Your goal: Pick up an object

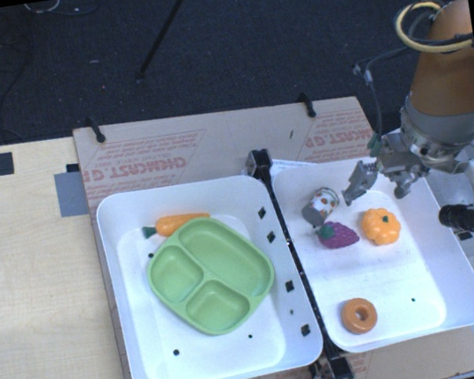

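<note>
Two shallow white bins side by side on the bench: left bin (126,246) and right bin (440,286), meeting at a dark central divider. Grey arm (443,80) with its orange band, reaching in from the right and hanging over the right bin's upper right corner. In the left bin, a green sectioned plate (210,273) (three compartments, set at a tilt), taking up most of the floor. Just above its upper left edge, touching or nearly so, an orange carrot (180,223) lying flat. At the arm's end, the gripper (378,178) with fingers spread apart, nothing between them, poised above the right bin's upper middle. Below and just beside it, a small orange pumpkin (380,226). Left of that, close by, a bunch of purple grapes (339,234), and just above the grapes a small grey-and-white object (319,206), too blurred to name. Well apart, near the bin's lower edge, a brown doughnut (359,315).
</note>
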Tool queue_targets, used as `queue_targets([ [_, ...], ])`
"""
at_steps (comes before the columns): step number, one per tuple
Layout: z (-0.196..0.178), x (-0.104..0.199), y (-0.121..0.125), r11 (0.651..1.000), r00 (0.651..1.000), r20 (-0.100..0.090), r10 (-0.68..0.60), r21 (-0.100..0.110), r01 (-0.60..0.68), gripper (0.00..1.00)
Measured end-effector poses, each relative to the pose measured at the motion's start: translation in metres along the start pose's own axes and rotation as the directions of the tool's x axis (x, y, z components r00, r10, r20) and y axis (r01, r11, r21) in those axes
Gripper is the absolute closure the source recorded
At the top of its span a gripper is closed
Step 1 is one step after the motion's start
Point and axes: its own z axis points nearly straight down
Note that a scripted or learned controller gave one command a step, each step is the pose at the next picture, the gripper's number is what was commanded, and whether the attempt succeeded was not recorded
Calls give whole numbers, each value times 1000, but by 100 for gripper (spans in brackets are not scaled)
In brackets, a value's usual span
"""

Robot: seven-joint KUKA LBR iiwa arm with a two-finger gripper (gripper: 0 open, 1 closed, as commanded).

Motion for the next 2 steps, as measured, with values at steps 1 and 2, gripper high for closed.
queue_targets([
  [1, -7, 0, 2, 1000, 1000, 1, -2, -11, 2, 0],
  [2, 47, 6, 7, 1000, 1000, 0, -2, -6, 2, 0],
])
